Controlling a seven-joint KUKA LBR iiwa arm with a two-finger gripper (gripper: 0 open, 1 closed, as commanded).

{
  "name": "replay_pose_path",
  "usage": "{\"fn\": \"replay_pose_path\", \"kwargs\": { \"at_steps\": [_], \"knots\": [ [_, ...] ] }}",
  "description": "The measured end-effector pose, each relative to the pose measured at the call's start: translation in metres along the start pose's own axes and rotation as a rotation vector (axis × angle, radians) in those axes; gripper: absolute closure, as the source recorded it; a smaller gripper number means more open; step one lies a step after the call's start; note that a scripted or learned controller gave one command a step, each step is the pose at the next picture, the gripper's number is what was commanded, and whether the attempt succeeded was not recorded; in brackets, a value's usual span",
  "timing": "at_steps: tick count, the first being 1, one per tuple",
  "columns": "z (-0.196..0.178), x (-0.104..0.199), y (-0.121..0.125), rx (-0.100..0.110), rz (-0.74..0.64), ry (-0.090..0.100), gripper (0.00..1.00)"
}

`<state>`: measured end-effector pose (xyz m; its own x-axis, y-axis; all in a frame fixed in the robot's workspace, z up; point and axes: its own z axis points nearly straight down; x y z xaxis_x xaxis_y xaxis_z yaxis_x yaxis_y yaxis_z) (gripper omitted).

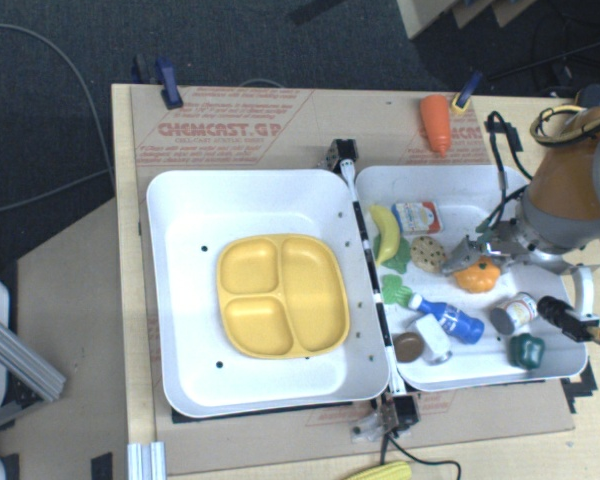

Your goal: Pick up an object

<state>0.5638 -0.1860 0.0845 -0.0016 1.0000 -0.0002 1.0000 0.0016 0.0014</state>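
A: Logging the position. The arm is reaching in from the right over the right bin (450, 370), and the end effector (477, 255) is hanging low, just above the orange fruit-shaped toy (477, 278).

B: Finger state?

A: I cannot tell; the wrist is hiding whether they are apart or together, and nothing is visibly sitting between them. I am not recording a hold.

B: Where is the target lying?

A: The orange toy is resting on the bin floor right of centre, with the speckled cookie (429, 253) just beside it to the left and the small jar (513, 314) near it on the lower right. The blue bottle (450, 320) is lying below it, apart.

B: Advice for the step?

A: My judgement: it is looking round and likely to roll, so centring over its widest part and descending straight should be helping. An off-centre close could be squirting it toward the cookie.

B: Room to move?

A: The bin wall on the right is sitting close behind the arm, and the banana (385, 233) is hugging the divider side. Upward is looking like the freest way out. The left bin (180, 268) is carrying a yellow divided plate (283, 296), with bare floor around it. A carrot toy (436, 123) is lying on the worktop (240, 128) beyond the bins.
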Motion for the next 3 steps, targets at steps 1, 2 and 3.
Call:
{"fn": "replay_pose_path", "kwargs": {
  "at_steps": [1, 2, 3],
  "knots": [
    [-0.010, 0.000, 0.000, -0.002, 0.000, 0.000, 1.00],
    [0.000, 0.058, 0.026, -0.001, 0.000, 0.000, 1.00],
    [-0.101, 0.109, 0.031, 0.000, 0.000, 0.000, 1.00]
  ]
}}
